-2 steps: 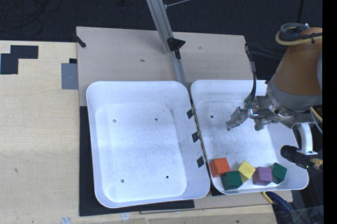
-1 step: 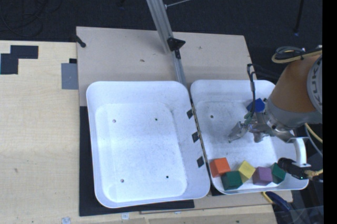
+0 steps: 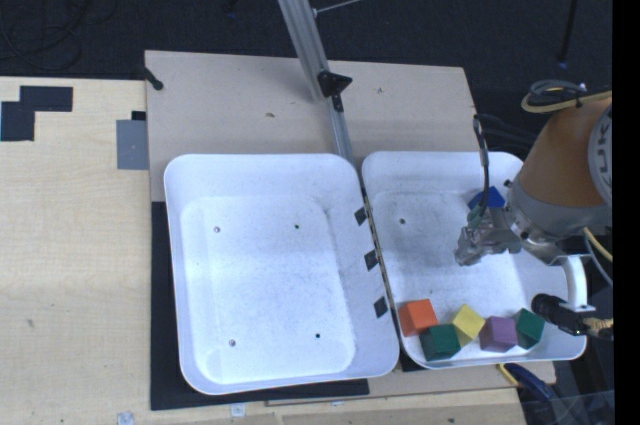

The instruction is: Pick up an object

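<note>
1. Gripper seen hanging over the middle of the right bin, at the right of the frame.
2. Fingers too blurry to tell if apart or together.
3. Blocks lined up along the bin's bottom edge: orange block, dark green block, yellow block, purple block, green block.
4. Yellow block nearest, just below the gripper.

Both bins are white, the left bin and the right bin faintly speckled grey. At the right bin's six o'clock edge sit an orange block, a dark green block, a yellow block, a purple block and another green block. The arm is grey and orange.
</note>
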### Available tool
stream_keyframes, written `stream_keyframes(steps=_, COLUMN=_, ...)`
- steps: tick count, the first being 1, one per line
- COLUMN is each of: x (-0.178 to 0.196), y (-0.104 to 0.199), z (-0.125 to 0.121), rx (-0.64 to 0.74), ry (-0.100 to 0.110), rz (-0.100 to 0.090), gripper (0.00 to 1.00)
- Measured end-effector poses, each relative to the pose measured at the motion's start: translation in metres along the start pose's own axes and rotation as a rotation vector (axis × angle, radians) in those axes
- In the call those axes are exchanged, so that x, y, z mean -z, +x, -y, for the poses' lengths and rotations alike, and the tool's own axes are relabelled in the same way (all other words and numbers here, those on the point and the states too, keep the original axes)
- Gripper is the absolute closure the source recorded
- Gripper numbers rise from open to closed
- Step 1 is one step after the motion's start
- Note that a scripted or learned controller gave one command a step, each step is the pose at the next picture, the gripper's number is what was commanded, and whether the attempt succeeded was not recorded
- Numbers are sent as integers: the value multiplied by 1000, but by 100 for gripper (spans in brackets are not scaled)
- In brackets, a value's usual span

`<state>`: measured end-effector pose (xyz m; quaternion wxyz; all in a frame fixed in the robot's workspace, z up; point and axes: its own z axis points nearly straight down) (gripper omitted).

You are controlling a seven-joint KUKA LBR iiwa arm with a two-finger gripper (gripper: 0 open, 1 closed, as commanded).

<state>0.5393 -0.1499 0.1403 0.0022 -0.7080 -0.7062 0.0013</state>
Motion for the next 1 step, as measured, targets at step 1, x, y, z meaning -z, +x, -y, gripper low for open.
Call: stream_keyframes(steps=1, x=0, y=0, z=0, rx=-2, ry=0, rz=0, gripper=0)
